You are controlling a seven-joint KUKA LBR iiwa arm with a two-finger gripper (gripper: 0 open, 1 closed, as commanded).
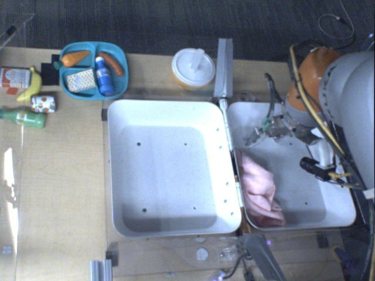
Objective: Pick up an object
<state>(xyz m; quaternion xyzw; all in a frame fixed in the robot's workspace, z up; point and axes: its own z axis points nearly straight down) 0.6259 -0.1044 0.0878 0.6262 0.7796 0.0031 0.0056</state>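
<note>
A crumpled pink cloth (258, 187) lies in the right bin (319, 206), against its left wall near the front. My gripper (262, 132) hangs over the back left part of the same bin, above and just behind the cloth, and I see nothing held in it. The grey arm with its orange band (313, 69) comes in from the right and hides the bin's back right corner. Cables and a black fitting (319, 168) trail over the right side of the bin.
The left bin (164, 163) sits next to it, across a thin shared wall. Behind the bins stand a white lidded cup (193, 68) and a blue divided plate (120, 60) of toy food. A banana (30, 85), a small can (43, 103) and a green bottle (23, 118) lie far left.
</note>
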